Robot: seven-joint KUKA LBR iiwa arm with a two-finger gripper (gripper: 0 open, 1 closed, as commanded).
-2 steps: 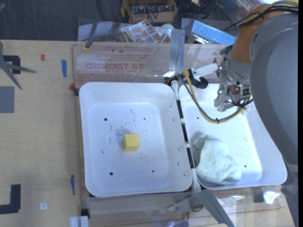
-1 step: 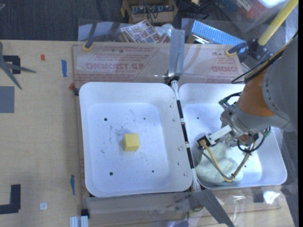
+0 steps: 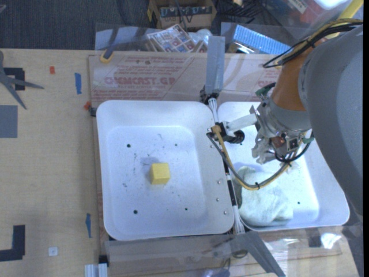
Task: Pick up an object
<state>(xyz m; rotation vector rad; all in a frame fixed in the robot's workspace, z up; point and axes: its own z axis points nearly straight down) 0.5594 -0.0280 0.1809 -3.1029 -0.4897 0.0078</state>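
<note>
**Arm over the right bin, yellow block in the left**

A small yellow block (image 3: 160,173) lies near the middle of the left bin (image 3: 115,120), left of the frame's centre. It rests flat on the white floor of the bin, well apart from the walls, with a few dark specks scattered around it.

The grey arm (image 3: 334,97) comes in from the right side of the frame, its orange band (image 3: 286,88) showing above the wrist. The gripper (image 3: 266,154) hangs over the right bin (image 3: 331,209), right of centre, well apart from the block. How far it is open cannot be told from this angle, and nothing can be seen in its grasp.

A crumpled white cloth (image 3: 265,203) lies in the lower part of the right bin, below the gripper. A yellow cable (image 3: 230,165) loops along the divide between the two bins.
</note>
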